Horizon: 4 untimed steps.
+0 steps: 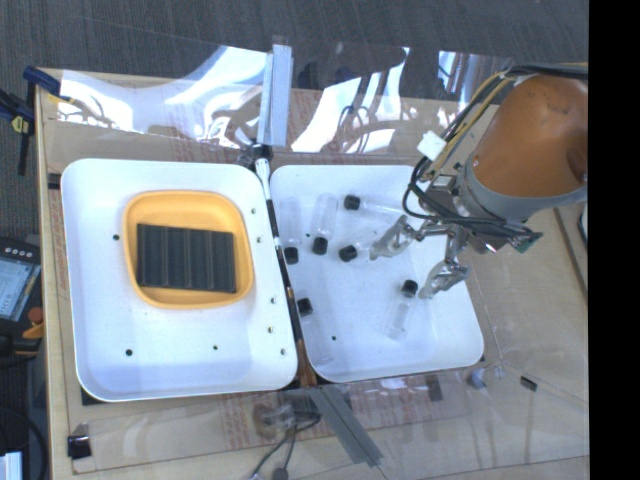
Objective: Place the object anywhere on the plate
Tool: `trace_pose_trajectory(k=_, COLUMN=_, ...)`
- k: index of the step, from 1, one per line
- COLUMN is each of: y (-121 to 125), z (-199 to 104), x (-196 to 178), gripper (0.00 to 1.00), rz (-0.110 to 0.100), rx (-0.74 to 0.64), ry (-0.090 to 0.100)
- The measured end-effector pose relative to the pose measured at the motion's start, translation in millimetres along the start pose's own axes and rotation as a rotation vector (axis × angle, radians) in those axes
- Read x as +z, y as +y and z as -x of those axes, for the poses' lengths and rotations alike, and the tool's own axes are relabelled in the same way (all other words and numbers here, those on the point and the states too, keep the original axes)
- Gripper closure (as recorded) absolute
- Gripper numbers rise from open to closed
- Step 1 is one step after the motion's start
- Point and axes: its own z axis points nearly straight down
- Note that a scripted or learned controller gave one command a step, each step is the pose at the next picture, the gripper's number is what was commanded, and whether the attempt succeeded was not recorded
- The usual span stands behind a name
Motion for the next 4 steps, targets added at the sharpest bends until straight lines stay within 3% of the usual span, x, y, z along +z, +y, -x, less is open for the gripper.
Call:
trace_pose_trajectory(k=1, y=-17, z=23, x=-33, gripper=0.00, rz=-0.002, rx=-0.278, ry=-0.002)
trace_pose_trajectory(k=2, y=5, z=29, x=-20, gripper=0.00, rz=0.002, rx=-0.553, ry=0.000)
trace_pose_trajectory(k=3, y=-19, z=56, x=-35, gripper=0.00, rz=-0.002, rx=-0.644, ry=-0.001)
trace_pose_trajectory(k=4, y=-11, z=27, x=5, gripper=0.00, rz=0.003, rx=-0.859, ry=-0.001)
